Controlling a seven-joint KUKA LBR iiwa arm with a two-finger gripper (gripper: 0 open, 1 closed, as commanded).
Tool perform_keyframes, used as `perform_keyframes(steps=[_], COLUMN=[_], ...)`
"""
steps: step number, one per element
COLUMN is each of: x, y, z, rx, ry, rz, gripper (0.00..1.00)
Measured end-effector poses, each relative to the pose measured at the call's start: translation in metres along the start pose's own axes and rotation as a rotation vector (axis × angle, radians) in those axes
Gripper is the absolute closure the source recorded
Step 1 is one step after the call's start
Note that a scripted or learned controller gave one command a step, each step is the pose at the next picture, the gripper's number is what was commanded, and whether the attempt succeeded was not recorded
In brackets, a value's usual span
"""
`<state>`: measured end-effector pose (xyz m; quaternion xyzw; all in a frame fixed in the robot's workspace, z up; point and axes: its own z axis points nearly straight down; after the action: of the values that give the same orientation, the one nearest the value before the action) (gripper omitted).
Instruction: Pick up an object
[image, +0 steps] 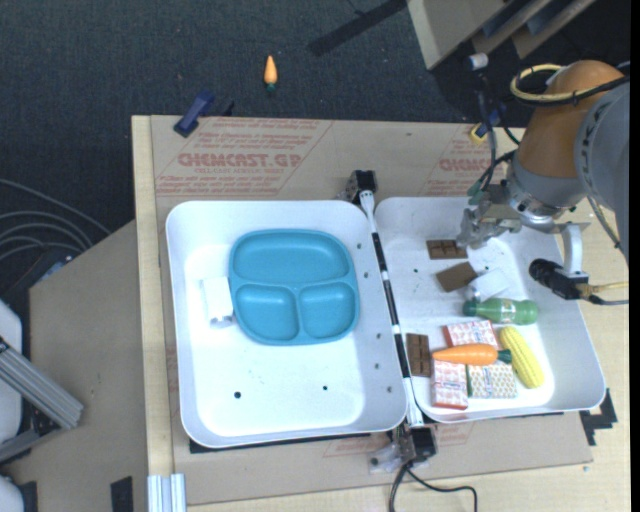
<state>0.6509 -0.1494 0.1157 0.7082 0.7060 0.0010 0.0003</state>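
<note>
The arm (570, 130) reaches in over the far right corner of the worktop (300, 150), and its gripper (478, 225) hangs low over the far end of the right bin (590, 385), close above the bin floor. Whether the jaws stand wide or narrow I cannot tell from this slant, and nothing can be seen caught in them.

The pickable things all lie in that right bin. Just beside the gripper, toward the bin's divider edge, is a dark brown chocolate piece (441, 248), and a second brown piece (455, 277) lies a little nearer the front. Toward the bin's right side rests a green bottle (505, 311) on its side. At the near end are packed an orange carrot (466, 354), a yellow corn cob (524, 357), and several red-and-white snack packets (451, 384); another brown bar (419, 353) lies against the divider edge. The left bin (190, 400) carries a blue sectioned plate (293, 285) and a small white object (217, 299) near its left wall.

The step in hand looks like the approach or descent onto a target, most likely one of the two brown pieces at the far end, with no grasp made. The next move calls for settling the jaws squarely over one piece, and closing on it; these pieces are flat and thin, so they may slip out on the lift.
</note>
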Motion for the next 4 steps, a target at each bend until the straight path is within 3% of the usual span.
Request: perform_keyframes(steps=[1, 2, 3, 4], x=[0.000, 0.000, 0.000, 0.037], y=[0.000, 0.001, 0.000, 0.015], z=[0.000, -0.010, -0.010, 0.031], rx=[0.000, -0.002, -0.002, 0.004], ry=[0.000, 0.000, 0.000, 0.000], rz=[0.000, 0.000, 0.000, -0.004], gripper=[0.00, 1.00, 0.00, 0.00])
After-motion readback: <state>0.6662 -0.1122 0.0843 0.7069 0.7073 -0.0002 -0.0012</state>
